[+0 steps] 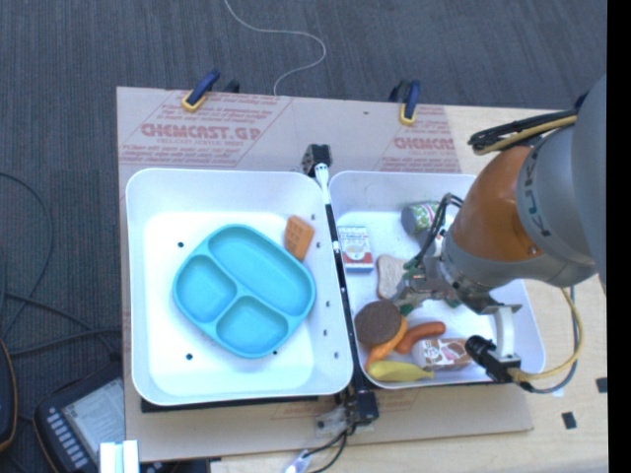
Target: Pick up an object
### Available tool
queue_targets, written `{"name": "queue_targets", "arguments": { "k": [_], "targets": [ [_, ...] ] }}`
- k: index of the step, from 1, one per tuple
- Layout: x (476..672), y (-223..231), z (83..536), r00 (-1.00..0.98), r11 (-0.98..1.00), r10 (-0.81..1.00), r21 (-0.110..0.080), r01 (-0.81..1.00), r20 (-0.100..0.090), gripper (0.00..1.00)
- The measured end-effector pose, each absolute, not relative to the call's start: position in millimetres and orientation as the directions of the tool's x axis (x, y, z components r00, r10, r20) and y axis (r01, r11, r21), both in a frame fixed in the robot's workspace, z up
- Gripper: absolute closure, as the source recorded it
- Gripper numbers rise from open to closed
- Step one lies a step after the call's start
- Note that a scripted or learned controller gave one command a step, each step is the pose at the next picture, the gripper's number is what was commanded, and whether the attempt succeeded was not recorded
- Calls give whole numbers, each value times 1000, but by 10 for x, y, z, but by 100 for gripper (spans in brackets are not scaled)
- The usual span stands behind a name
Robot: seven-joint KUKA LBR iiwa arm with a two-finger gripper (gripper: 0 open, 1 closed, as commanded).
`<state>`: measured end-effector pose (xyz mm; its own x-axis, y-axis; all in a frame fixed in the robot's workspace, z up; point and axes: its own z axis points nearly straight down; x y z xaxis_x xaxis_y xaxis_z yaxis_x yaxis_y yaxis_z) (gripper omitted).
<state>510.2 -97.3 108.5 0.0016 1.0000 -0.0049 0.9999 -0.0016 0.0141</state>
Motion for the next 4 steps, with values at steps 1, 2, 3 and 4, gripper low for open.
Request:
{"name": "queue_targets", "arguments": {
  "k": [1, 2, 3, 4],
  "targets": [
    [5100, -973, 1084, 1, -1, 1000, 14, 1000, -5, 0],
    [5103, -976, 1179, 2, -1, 1000, 14, 1000, -6, 100],
    [5819, -207, 1847, -2, 2, 1000, 1, 1000, 0, 100],
    [5107, 278, 1982, -1, 1, 1000, -2, 1000, -1, 100]
  ]
}}
